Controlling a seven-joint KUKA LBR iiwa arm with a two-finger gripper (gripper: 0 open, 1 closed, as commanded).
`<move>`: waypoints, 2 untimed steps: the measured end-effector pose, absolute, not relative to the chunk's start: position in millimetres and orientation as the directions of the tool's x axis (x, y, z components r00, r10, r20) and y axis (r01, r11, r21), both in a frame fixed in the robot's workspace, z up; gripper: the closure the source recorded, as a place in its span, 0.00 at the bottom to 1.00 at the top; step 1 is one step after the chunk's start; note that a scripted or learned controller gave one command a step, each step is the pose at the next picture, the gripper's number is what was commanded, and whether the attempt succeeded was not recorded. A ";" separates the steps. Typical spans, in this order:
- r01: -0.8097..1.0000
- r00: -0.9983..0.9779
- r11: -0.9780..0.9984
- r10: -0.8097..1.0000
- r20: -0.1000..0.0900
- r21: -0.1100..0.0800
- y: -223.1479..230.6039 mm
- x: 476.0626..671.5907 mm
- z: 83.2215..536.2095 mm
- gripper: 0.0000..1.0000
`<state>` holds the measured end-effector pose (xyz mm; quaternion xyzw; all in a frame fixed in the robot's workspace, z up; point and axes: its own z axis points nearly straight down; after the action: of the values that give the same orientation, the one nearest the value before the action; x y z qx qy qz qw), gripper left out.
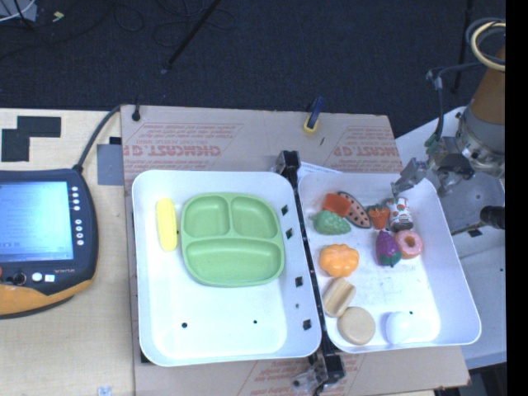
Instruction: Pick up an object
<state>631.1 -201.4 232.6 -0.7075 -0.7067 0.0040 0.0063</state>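
Observation:
My gripper hangs over the far right rim of the right bin, its two grey fingers spread open with nothing between them. Just below it in that bin lie a small bottle-like toy, a pink donut and a purple eggplant. Further left are a watermelon slice, a small orange-red piece, a green vegetable and an orange fruit. Toward the front sit a tan bread roll, a round biscuit and a white egg.
The left bin holds a green divided plate and a yellow piece beside it. A black divider separates the bins. A teach pendant lies at the far left, and a blue-yellow clamp sits on the cardboard behind.

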 end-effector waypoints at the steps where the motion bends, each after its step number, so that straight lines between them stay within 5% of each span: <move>1: 1.000 -0.001 0.001 1.000 0.001 -0.002 -201.1 633.1 240.6 0.00; 2: 1.000 -0.002 0.002 1.000 0.001 -0.006 -205.2 632.6 195.3 0.00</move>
<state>632.6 -205.2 195.3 -0.7064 -0.7078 0.0018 0.0026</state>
